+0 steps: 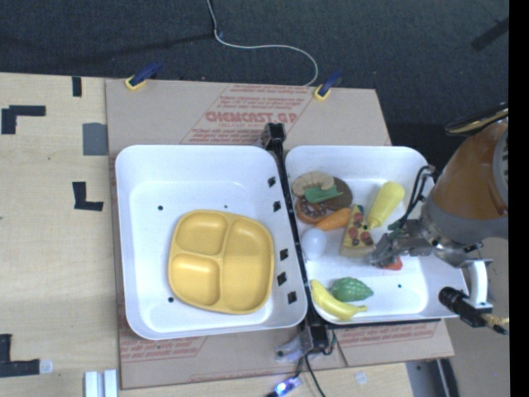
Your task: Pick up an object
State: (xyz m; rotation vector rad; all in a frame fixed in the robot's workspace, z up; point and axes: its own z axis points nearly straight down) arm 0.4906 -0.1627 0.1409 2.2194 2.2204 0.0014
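The right bin (413,160) holds several toy foods: a burger (324,195), an orange carrot (335,219), a yellow bottle (384,203), a pizza slice (355,236), a white ball (314,241), a green leafy piece (351,288) and a banana (333,304). My gripper (387,251) is low over the right part of this bin, just right of the pizza slice and below the yellow bottle. A small red object (393,264) peeks out at the gripper's lower edge and is mostly hidden by it. Whether the gripper touches it is unclear.
The left bin (140,180) holds a yellow divided plate (221,260). A black divider (285,213) runs between the bins. The grey arm with its orange band (471,180) hangs over the right bin's right rim. Cardboard (248,110) lies under both bins.
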